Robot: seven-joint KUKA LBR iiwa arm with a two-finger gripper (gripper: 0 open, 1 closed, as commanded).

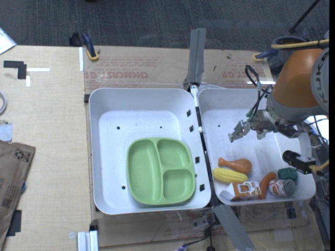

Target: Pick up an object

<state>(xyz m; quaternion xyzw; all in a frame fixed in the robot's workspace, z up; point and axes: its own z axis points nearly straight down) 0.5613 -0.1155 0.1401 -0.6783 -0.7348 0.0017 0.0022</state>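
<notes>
We see the claw (236, 133) hanging with nothing in it, fingers slightly apart, above the right bin (220, 104), where the toy drumstick (235, 164) lies below it, probably light, stiff, slippery plastic, best pinched across its thick end.

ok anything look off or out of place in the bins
Nothing looks spilled or broken. The green divided plate lies flat in the left bin. The toy food is all crowded into the right bin's near corner: drumstick, corn, carton, sausage. The tool hovers above them.
</notes>
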